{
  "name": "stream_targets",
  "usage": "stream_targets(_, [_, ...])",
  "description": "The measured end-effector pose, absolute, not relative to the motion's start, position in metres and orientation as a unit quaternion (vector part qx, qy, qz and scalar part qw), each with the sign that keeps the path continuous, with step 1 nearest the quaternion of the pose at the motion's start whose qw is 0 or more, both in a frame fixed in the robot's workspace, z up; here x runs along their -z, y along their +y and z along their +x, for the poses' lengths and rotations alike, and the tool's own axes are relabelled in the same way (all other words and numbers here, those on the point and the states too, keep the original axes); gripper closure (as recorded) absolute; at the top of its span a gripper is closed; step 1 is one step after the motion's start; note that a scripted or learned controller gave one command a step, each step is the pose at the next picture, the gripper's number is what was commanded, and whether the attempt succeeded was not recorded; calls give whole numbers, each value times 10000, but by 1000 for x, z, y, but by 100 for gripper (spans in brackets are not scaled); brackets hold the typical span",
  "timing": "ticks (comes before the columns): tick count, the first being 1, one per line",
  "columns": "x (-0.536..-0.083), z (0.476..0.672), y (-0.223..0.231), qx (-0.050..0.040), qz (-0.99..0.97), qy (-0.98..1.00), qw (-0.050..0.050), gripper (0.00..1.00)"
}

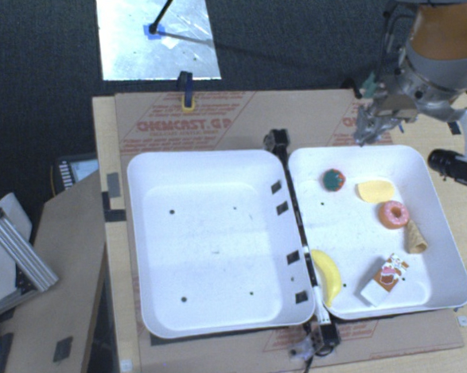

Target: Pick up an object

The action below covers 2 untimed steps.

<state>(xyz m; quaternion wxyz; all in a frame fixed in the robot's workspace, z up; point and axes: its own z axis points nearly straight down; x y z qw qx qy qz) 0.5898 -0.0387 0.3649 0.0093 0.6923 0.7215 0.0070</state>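
the gripper (371, 135) hangs over the right bin's (442, 231) far rim, holding nothing that i can see. below and just left of it sits the small green-red ball (333, 180). i'd drop straight down, centred on it.

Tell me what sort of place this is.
Probably a robot test lab: a robot arm hangs over two white bins on a cardboard-covered bench, with toy food like a banana and doughnut.

Even, soft light (slight blur)
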Motion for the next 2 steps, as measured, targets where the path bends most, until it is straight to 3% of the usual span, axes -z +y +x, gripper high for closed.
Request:
stream_targets(1, [-364,590,-39,-65,6920,7218,91,0])
stream_targets(2, [-376,591,-39,-77,6901,7236,106,100])
